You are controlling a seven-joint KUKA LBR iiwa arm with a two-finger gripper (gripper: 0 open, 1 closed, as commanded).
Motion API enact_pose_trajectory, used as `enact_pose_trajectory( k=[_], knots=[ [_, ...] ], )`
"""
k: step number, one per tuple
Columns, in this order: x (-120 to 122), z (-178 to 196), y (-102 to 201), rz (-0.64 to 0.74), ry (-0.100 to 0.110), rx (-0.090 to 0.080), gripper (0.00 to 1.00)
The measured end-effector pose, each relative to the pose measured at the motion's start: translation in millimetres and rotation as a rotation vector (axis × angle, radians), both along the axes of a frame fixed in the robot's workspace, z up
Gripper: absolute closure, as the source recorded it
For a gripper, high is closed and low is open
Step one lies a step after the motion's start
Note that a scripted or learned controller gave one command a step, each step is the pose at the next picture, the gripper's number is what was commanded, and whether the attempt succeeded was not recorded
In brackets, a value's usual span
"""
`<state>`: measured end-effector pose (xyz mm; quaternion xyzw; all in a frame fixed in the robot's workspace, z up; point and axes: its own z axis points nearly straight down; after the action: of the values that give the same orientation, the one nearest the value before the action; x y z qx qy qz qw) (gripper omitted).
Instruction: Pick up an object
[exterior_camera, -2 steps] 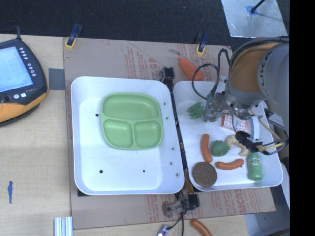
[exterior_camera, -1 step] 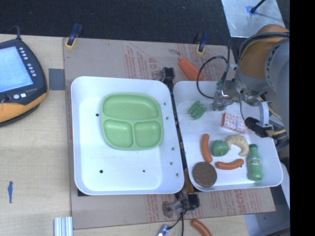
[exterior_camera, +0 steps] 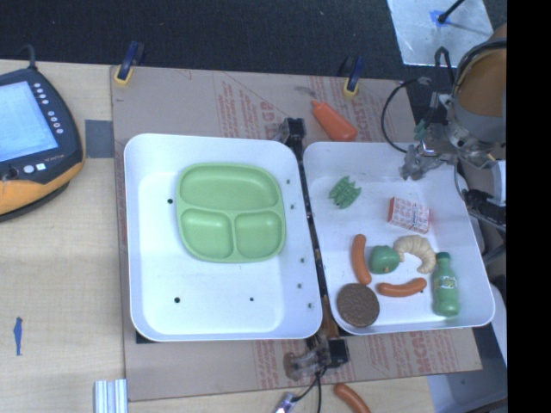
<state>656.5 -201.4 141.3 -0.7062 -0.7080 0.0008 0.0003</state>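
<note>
The right bin (exterior_camera: 479, 256) holds several toy foods. A green leafy piece (exterior_camera: 344, 192) lies at its upper left and a red and white box (exterior_camera: 408, 215) near the middle right. Lower down are an orange sausage (exterior_camera: 360, 258), a green pepper (exterior_camera: 384, 259), a croissant (exterior_camera: 416, 248), a second sausage (exterior_camera: 401, 288), a green bottle (exterior_camera: 444, 284) and a brown round patty (exterior_camera: 356, 305). My gripper (exterior_camera: 416, 163) hangs over the bin's upper right corner, above and to the right of the box, apart from every item.
The left bin (exterior_camera: 151, 256) holds a green divided plate (exterior_camera: 231, 211). An orange carrot (exterior_camera: 332, 120) lies on the cardboard behind the bins and a sausage (exterior_camera: 353, 397) lies in front. A teach pendant (exterior_camera: 30, 140) rests at far left. Cables loop near the arm (exterior_camera: 482, 84).
</note>
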Motion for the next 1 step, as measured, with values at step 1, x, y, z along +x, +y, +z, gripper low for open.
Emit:
enact_pose_trajectory(
  k=[1],
  knots=[
    [-0.2,-0.6,0.5,0.001,0.001,0.001,0.0]
  ],
)
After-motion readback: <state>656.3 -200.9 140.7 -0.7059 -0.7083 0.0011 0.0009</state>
